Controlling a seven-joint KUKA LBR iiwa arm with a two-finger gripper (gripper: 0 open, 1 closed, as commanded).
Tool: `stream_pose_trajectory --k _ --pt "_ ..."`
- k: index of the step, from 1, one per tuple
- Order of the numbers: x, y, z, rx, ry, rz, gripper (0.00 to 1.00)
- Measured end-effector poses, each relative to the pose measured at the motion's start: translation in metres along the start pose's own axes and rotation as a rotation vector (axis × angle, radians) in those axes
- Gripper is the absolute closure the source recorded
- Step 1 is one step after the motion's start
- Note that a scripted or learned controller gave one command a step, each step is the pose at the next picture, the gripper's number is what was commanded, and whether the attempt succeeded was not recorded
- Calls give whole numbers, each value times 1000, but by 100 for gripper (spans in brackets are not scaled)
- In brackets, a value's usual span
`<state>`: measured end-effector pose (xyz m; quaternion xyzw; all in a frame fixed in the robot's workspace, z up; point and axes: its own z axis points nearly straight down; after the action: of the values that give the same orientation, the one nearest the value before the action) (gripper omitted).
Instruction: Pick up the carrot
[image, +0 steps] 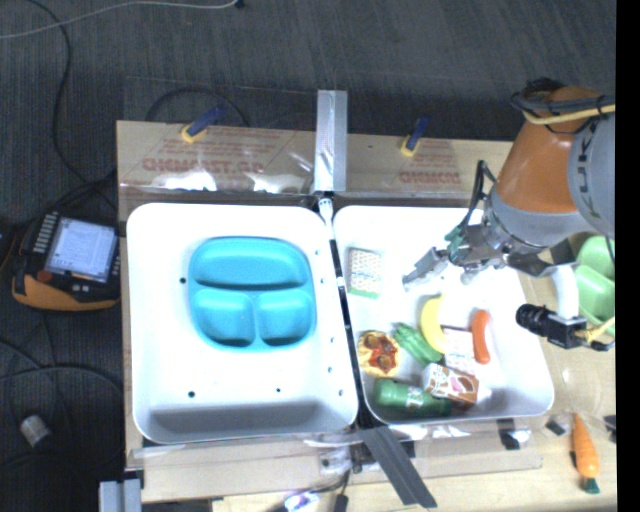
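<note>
Step judged: approach, no grasp yet. Worktop (230, 160) carries L bin (150, 400) w/ blue tray (250, 290) beside R bin (400, 230), taken as the landmark; dark carpet is seen round the worktop. Arm (545, 180) is reached in over R bin's far right corner. Gripper (440, 265) is hung over R bin's mid-top, jaws apart, nothing btw them. Carrot (481, 335), taken as the orange-red stick, is lain in R bin's right-centre, just beside banana (431, 322) and a small carton (452, 383). Next move, as judged: gripper shifted toward R bin's near right, aligned across carrot, lowered, closed.
</note>
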<state>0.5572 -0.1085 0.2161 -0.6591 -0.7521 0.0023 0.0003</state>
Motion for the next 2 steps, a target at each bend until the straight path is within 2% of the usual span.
stream_pose_trajectory --k 1,2 --pt "-24 -40 -31 1 -1 403 0" --pt "-51 -81 16 5 1 883 0"
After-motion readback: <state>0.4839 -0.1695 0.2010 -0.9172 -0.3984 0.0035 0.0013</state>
